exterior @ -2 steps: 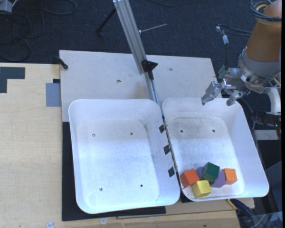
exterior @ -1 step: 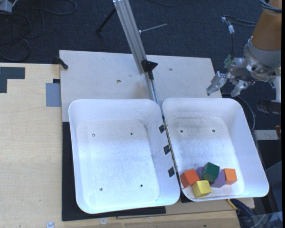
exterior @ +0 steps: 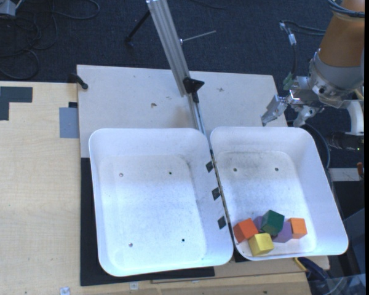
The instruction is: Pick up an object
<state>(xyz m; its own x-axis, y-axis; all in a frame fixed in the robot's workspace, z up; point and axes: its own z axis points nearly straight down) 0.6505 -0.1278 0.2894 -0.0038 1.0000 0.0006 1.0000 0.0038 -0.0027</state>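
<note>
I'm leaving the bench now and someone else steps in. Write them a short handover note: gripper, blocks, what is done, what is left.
Gripper: above the far right corner of the right bin, fingers open, holding nothing.
Blocks: all clustered at the near end of the right bin: green block, two orange blocks, yellow block, purple block partly under the others.
Left bin: no blocks seen in it.
Done: nothing picked up yet.
Left: move the gripper to the cluster, close on one block, lift it.

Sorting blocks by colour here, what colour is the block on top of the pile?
Dark green block, seen in the camera view.
</note>
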